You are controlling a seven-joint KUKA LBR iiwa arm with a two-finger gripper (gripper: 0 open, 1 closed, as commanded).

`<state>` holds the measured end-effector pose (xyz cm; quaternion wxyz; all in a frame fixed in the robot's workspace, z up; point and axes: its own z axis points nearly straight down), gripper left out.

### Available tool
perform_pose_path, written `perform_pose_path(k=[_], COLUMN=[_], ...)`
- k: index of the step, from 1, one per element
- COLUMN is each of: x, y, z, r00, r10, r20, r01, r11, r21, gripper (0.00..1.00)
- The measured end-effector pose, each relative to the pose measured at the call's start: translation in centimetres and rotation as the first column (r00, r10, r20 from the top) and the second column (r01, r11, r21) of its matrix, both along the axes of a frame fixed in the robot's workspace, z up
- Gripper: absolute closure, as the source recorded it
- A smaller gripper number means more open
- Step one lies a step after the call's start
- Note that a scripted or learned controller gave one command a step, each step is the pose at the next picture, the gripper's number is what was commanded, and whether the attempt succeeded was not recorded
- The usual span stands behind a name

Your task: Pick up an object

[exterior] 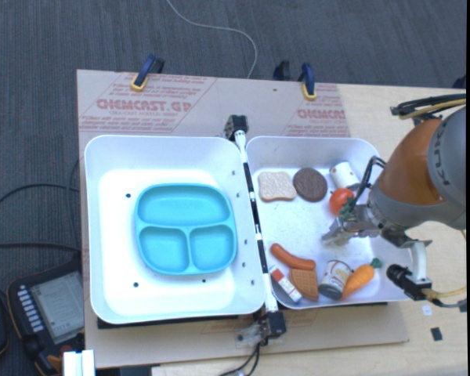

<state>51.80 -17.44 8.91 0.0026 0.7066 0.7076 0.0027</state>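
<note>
Two shallow white bins sit side by side on the surface (110, 112), a board printed with red lettering; the left bin (102, 210) holds a blue divided plate (186, 228) with three compartments, lying flat near the bin's middle; the right bin (298, 147) carries the small objects; a slice of toast (276, 186) lies near the bin's far-left corner, with a dark brown round patty (310, 184) just beside it to the right; a white cylinder (343, 172) rests near the far edge, and a red tomato (341, 200) sits just below it; nearer the front lie a sausage (288, 256), a brown waffle-like piece (303, 280) touching it, a small red-and-white bottle (286, 283) at the front-left corner, a tin can (334, 278) tilted on its side, and an orange carrot (359, 278) just right of the can; the arm (423, 178) reaches in from the right, its orange band above the wrist over the bin's right side; the tool (341, 231) hangs low in the right bin's middle, just below the tomato and above the can; whether it is released or clenched cannot be told at this size, and no object is seen between its tips
</note>
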Motion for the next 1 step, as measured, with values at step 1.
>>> perform_pose_path(k=[1], x=[-0.01], y=[-0.05], z=[-0.09], r00=[1.000], r10=[0.000], r20=[0.001], r01=[0.000], r11=[1.000], r21=[-0.003], gripper=[0.00])
